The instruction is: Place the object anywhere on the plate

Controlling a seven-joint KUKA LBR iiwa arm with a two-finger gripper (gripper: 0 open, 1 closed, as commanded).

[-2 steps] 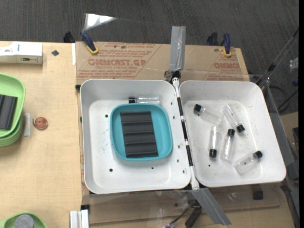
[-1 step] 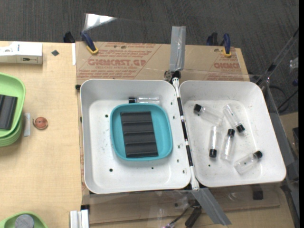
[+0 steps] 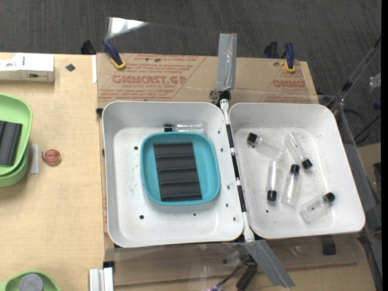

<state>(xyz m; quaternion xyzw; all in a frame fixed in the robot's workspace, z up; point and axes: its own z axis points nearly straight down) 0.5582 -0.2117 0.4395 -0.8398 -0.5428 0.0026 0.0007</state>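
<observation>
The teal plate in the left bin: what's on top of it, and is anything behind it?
A black ribbed insert lies on the teal plate. Behind it, against the left bin's far wall, lies one clear vial with a black cap. What is underneath the insert is covered.

I can't quite make out the clear vial (image 3: 183, 127) behind the teal plate (image 3: 210, 162), and the green tray (image 3: 18, 111) gets chopped by the left edge.

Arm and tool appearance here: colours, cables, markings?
Cannot tell from this frame. It covers the bench: teal plate with a black ridged insert in the left bin, clear black-capped vials in the right bin.
</observation>
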